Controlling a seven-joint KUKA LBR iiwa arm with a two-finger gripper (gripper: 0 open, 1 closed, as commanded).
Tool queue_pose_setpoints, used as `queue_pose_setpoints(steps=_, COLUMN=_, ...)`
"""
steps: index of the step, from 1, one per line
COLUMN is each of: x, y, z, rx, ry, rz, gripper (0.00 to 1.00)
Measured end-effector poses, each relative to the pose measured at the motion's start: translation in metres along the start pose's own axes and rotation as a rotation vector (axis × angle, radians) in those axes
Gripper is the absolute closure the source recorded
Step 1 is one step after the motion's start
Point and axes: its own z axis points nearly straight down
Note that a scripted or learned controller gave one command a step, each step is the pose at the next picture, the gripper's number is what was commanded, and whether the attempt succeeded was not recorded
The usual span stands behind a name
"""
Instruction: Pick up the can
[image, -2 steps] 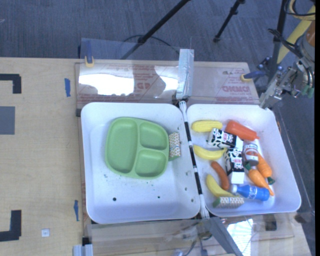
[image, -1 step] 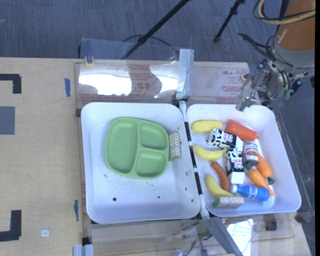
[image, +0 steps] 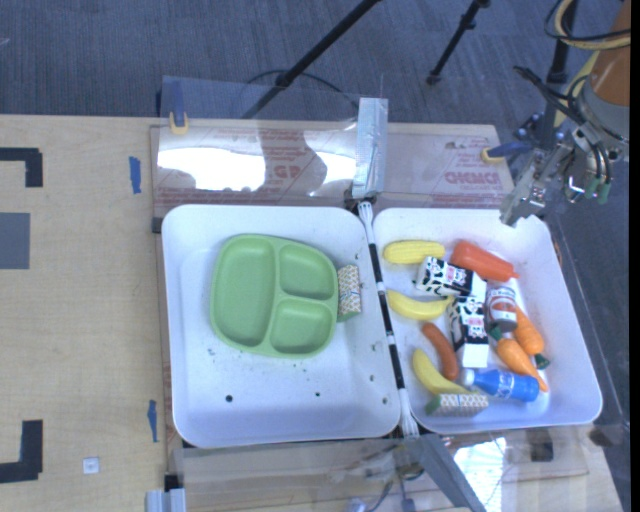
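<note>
The tool (image: 525, 200) hangs over the right bin's (image: 578, 330) 1 o'clock corner; whether it is spread or pressed together cannot be told. The can (image: 502, 302) lies near the bin's centre, crowded by carrots (image: 522, 350) at 5 o'clock and a cow-print toy (image: 462, 318) at 9. A good pick probably means travelling toward 7 o'clock, descending straight, and straddling the can alone.
</note>
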Motion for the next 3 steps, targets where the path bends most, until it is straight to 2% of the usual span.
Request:
queue_pose_setpoints(steps=1, x=-0.005, y=0.051, z=0.016, rx=-0.001, ry=-0.004, rz=0.157, gripper=1.0)
queue_pose_setpoints(steps=2, x=-0.027, y=0.032, z=0.004, rx=-0.001, ry=-0.007, rz=0.198, gripper=1.0)
queue_pose_setpoints(steps=3, x=-0.03, y=0.019, z=-0.016, rx=-0.001, ry=-0.007, rz=0.304, gripper=1.0)
